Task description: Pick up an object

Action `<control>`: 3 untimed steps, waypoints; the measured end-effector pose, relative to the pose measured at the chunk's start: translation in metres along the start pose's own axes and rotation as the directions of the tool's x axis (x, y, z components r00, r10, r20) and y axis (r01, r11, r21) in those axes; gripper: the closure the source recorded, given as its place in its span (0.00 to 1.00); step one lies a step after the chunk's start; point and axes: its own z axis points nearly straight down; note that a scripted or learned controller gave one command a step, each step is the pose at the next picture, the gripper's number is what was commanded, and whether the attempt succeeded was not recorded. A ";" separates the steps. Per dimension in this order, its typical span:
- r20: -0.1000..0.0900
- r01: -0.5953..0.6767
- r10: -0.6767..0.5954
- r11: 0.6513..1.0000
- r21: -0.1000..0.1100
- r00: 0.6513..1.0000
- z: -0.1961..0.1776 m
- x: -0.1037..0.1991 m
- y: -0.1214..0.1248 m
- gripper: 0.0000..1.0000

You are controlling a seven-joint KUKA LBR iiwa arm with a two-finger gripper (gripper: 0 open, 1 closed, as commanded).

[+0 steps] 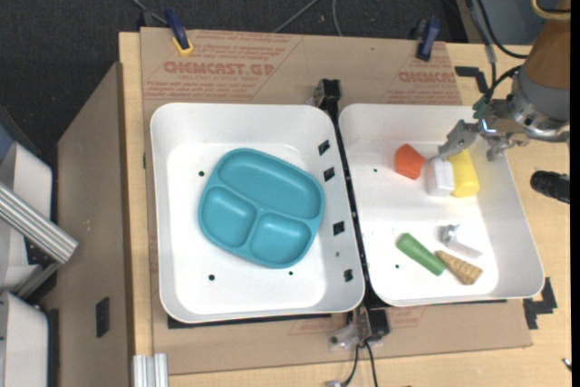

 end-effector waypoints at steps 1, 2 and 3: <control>-0.002 0.001 -0.001 1.000 0.004 1.000 0.061 0.005 0.002 0.00; 0.006 0.003 -0.002 1.000 -0.022 1.000 0.080 0.004 0.010 0.00; 0.005 0.004 -0.004 1.000 -0.026 1.000 0.070 0.005 0.011 1.00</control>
